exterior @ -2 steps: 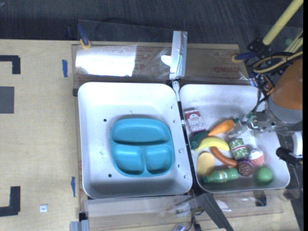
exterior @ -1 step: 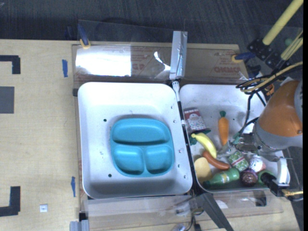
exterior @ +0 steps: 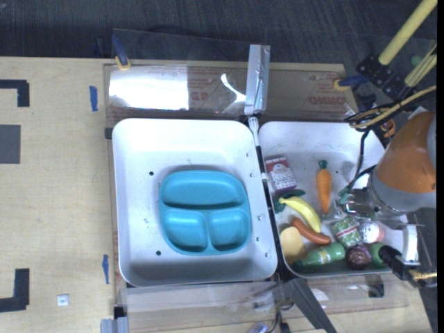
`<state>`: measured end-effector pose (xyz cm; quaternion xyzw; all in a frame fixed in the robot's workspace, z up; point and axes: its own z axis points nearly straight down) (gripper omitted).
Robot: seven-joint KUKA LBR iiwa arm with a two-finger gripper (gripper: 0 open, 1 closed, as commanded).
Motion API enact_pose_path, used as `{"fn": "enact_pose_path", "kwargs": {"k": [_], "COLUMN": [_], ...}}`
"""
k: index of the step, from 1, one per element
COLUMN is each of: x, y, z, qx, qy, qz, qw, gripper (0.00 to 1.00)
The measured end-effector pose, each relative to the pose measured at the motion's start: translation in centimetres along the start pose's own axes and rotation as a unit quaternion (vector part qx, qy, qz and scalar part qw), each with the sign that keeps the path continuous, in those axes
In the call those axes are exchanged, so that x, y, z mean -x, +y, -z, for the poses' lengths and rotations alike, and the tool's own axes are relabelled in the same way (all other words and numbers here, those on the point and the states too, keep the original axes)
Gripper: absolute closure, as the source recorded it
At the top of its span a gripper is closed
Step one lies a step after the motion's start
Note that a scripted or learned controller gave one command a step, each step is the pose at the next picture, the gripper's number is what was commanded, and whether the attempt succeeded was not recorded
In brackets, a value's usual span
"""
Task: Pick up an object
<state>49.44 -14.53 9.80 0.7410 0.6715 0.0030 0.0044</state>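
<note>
Carrot (exterior: 324,184): right bin (exterior: 305,139), toward 12 o'clock, upright.
Banana (exterior: 303,211): centre.
End effector (exterior: 355,210): 3 o'clock side, low over toys; grip state unreadable.
Tray (exterior: 205,210): left bin (exterior: 139,186).

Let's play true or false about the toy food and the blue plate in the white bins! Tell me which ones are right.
1. The blue divided tray sits in the left bin. True.
2. The carrot lies on the blue divided tray. False: it is in the right bin, with the other toy food.
3. The banana is in the same bin as the carrot. True.
4. The arm reaches over the left bin. False: it is over the right bin's right side.
5. The small red box lies near the wall between the two bins. True.
</note>
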Motion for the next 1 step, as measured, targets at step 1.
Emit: {"fn": "enact_pose_path", "kwargs": {"k": [1], "x": [-5.41], "y": [-1.8], "z": [9.68], "qx": [-0.003], "qy": [0.001], "qz": [0.084], "qw": [0.9964], "gripper": [1.0]}}
